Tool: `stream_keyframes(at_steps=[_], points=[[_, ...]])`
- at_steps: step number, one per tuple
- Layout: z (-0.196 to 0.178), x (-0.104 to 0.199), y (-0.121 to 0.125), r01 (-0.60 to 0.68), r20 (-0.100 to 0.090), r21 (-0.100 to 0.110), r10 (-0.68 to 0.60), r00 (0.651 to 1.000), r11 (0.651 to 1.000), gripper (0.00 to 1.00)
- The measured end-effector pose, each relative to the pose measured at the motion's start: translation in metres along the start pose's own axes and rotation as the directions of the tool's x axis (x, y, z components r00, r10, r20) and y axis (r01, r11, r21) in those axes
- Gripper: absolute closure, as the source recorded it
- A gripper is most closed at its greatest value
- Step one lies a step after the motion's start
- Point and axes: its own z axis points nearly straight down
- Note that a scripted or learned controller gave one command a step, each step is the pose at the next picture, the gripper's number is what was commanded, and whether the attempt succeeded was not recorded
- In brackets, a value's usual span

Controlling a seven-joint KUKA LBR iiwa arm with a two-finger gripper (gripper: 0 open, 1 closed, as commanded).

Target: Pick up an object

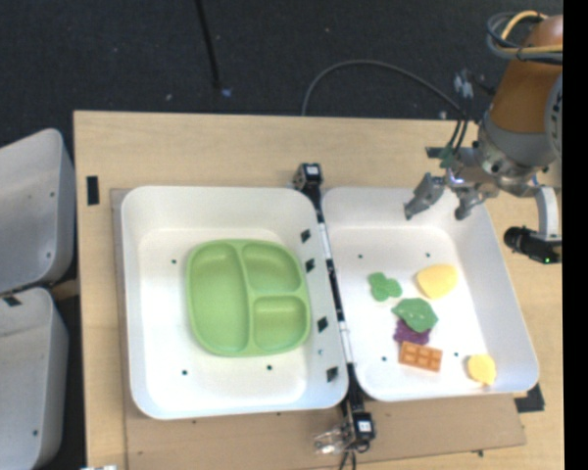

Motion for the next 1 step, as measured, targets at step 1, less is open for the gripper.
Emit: stream_keyframes(at_steps=[1], points=[[-0.0076,0.0004,0.0022,0.002,0.001,-0.012,-0.002,1.0,1.0,0.0]])
